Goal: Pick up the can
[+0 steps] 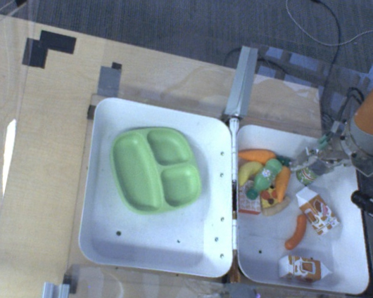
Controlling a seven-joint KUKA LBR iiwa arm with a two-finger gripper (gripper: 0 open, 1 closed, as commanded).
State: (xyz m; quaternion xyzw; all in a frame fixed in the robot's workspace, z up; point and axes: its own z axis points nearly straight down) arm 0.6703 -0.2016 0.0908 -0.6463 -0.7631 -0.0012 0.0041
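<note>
Past the carton (pixel 303 269), the pincer (pixel 315 162) touches the can (pixel 308 175); opening unclear.

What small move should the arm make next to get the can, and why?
Probably a short descent onto the small green-labelled metal can. The gripper hangs at the right white bin's far edge, right by the can, which lies clear of the toy food pile. Whether it already has the can is unclear.

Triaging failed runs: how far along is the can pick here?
Done: the arm has reached into the right bin, and its hand is at the can near the bin's back edge. In hand: an approach or grasp attempt; I can't tell if the can is gripped. Left: a confirmed grasp and lift. The can looks to be still down in the bin.
</note>
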